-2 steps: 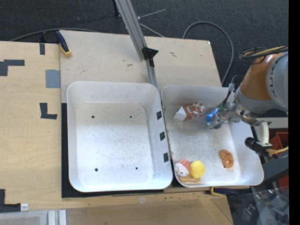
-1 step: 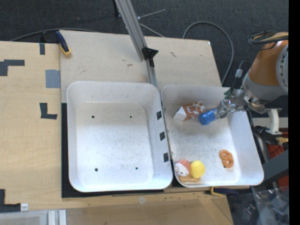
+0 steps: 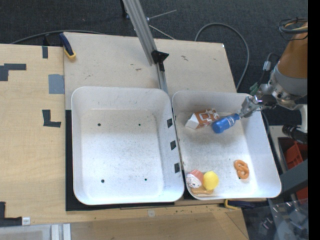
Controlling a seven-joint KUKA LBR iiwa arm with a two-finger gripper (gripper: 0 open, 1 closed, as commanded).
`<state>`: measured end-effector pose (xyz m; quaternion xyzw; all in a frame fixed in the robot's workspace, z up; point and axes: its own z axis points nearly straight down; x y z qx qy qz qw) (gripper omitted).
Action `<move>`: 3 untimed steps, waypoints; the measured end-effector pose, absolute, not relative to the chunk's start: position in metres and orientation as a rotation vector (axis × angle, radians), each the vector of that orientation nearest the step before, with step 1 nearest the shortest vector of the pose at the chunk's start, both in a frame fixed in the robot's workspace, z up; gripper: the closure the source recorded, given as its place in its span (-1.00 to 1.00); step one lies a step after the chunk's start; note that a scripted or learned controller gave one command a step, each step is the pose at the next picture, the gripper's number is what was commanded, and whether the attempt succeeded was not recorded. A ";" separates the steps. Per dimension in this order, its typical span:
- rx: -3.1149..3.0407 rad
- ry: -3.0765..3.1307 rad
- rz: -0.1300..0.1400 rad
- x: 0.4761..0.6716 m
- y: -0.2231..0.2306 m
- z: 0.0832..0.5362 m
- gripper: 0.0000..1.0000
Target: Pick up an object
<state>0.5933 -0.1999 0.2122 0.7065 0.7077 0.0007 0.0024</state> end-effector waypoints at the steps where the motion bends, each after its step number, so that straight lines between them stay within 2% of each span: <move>1: 2.217 2.220 0.002 0.596 -0.205 0.256 1.00; 3: 2.216 2.230 -0.001 0.608 -0.089 0.246 1.00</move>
